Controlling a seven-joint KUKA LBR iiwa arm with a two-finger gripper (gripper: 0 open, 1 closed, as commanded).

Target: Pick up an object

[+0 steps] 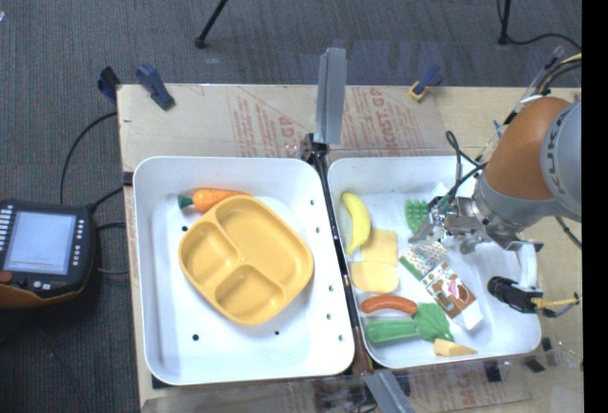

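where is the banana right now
The banana lies in the right bin, near its left wall, just above the pale yellow cheese pieces and left of the green toy.

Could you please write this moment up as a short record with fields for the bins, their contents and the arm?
left bin: yellow divided plate, toy carrot touching its far edge
right bin: banana, yellow cheese pieces, sausage, green toy, printed carton
arm: enters from the right, orange band over the right bin's far corner
gripper: low over the right bin, beside the carton, nothing visibly held
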